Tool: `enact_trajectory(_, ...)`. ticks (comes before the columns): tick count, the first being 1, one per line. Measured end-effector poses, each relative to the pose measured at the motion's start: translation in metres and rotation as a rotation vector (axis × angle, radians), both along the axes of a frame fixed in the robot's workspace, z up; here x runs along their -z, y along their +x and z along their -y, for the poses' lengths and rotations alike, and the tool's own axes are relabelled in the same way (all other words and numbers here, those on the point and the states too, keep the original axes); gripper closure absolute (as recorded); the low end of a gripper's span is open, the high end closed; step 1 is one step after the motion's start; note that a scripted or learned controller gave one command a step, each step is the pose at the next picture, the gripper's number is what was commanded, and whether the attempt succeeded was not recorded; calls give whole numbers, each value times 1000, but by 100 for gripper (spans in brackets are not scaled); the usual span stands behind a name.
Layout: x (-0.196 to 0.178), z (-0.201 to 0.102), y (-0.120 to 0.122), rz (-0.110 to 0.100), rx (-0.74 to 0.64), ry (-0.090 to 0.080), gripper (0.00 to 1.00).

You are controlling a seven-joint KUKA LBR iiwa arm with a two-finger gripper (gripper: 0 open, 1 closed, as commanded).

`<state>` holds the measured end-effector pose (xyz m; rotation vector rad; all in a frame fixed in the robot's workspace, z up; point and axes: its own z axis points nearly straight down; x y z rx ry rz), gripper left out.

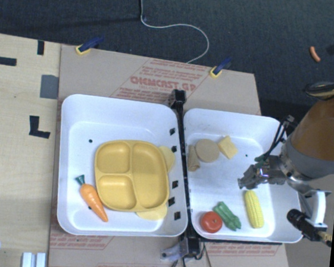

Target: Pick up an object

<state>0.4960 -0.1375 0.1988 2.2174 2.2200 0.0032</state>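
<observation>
Ridged yellow corn cob lying in right bin, gripper just above it, grip state unclear

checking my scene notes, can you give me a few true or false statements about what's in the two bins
1. The carrot lies in the left bin. True.
2. The corn cob sits on the yellow divided plate. False: it lies on the floor of the right bin, and the plate is in the left bin.
3. The tomato lies next to the green pepper. True.
4. The gripper is over the left bin. False: it is over the right bin, just above the corn cob.
5. The yellow cheese wedge is in the right bin. True.
</observation>
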Motion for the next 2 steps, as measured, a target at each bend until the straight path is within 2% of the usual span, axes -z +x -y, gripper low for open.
enact_trajectory(1, -27, 0, 0, -3, -1, 1, 100)
enact_trajectory(2, -18, -40, 27, -6, -5, 3, 100)
